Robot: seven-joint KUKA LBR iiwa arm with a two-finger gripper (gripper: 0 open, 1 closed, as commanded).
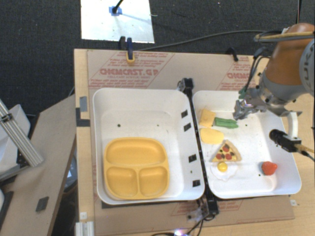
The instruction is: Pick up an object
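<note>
The right bin (290,183) holds several toy foods. A yellow wedge (207,116) and a green bean pod (225,123) lie at its upper left. Below them sit a pale yellow slab (212,135), a pizza slice (227,153) and a fried egg (223,169). A red strawberry-like piece (268,168) rests near the lower right. My gripper (240,111) hangs over the bin's upper middle, just right of the green pod and above it. Nothing shows between its fingers.
A yellow divided tray (137,167) lies in the left bin (142,102). A black bracket (283,140) juts over the right bin's right side. A clamp (129,50) stands on the board behind the bins.
</note>
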